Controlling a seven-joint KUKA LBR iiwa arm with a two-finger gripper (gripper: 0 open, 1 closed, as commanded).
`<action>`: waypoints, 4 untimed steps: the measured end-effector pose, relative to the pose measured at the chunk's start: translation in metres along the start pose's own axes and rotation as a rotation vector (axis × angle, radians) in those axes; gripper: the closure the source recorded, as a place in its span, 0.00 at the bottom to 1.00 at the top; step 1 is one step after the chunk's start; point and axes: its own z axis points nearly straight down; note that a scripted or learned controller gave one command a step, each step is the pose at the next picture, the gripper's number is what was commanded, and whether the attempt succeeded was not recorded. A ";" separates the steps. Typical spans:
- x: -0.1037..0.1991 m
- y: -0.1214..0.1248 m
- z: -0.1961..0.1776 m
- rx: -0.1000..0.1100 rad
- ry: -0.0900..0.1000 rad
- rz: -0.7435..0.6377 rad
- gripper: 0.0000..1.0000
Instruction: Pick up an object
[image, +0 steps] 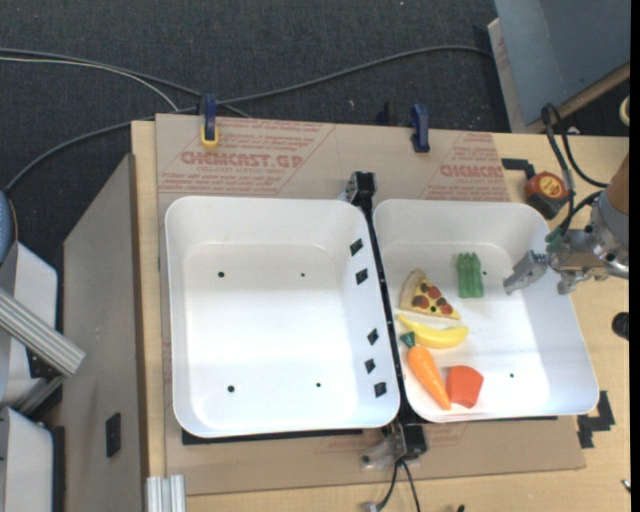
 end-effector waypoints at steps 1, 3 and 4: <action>0.016 0.067 0.126 0.001 0.000 -0.005 0.00; 0.041 -0.007 -0.007 -0.005 0.000 0.000 1.00; 0.086 0.088 -0.111 -0.021 -0.003 -0.009 1.00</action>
